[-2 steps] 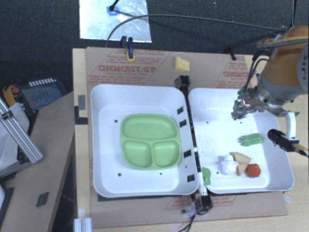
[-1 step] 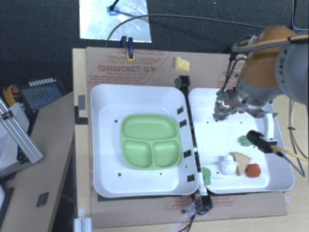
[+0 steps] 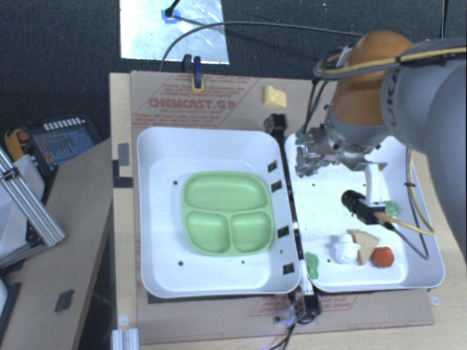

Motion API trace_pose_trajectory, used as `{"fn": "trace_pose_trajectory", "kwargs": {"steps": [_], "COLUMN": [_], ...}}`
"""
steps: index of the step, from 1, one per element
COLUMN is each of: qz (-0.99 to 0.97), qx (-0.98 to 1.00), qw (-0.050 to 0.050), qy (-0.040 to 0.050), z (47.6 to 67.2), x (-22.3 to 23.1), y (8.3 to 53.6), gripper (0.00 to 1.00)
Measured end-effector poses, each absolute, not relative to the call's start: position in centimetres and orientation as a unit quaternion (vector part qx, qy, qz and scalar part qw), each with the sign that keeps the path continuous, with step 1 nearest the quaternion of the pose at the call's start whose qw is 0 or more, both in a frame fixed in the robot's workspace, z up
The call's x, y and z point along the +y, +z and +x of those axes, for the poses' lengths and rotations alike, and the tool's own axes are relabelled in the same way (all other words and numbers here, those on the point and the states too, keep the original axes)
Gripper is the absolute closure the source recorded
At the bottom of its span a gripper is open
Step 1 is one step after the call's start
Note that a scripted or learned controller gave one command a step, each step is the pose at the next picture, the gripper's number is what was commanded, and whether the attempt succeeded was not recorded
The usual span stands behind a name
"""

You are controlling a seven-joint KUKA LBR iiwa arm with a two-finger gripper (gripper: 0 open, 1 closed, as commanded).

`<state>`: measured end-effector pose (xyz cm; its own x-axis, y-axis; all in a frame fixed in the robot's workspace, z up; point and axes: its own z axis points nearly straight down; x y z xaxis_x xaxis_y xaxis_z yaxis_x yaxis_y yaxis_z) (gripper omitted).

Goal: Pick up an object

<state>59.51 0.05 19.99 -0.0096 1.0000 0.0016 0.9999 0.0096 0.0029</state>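
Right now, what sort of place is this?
Probably a robotics lab bench for grasping trials: a grey arm at two white bins, a green tray in one, small objects in the other.

Tray [image 3: 225, 214] in left bin [image 3: 162, 159] — ball [image 3: 383, 257] beside wedge [image 3: 363, 240], front of right bin [image 3: 321, 214]

left bin [image 3: 146, 217]: green tray [image 3: 226, 214] hogs the middle, but there's bare white floor all around it, widest along the far edge
right bin [image 3: 427, 268], far half: arm [image 3: 423, 100] hangs over it, hand [image 3: 310, 160] near the far-left corner
right bin, middle: open floor left of centre
right bin, near edge: white lump [image 3: 346, 249], tan wedge [image 3: 363, 239] and red ball [image 3: 382, 257] bunched tight, green bit [image 3: 312, 263] in the near-left corner
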Motion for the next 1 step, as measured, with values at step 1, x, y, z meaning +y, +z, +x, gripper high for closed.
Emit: {"fn": "trace_pose_trajectory", "kwargs": {"steps": [1], "qz": [0.704], "qx": [0.711], "qw": [0.0], "qy": [0.0022], "z": [60.57], "x": [5.21], "y": [21.03], "gripper": [1.0]}}
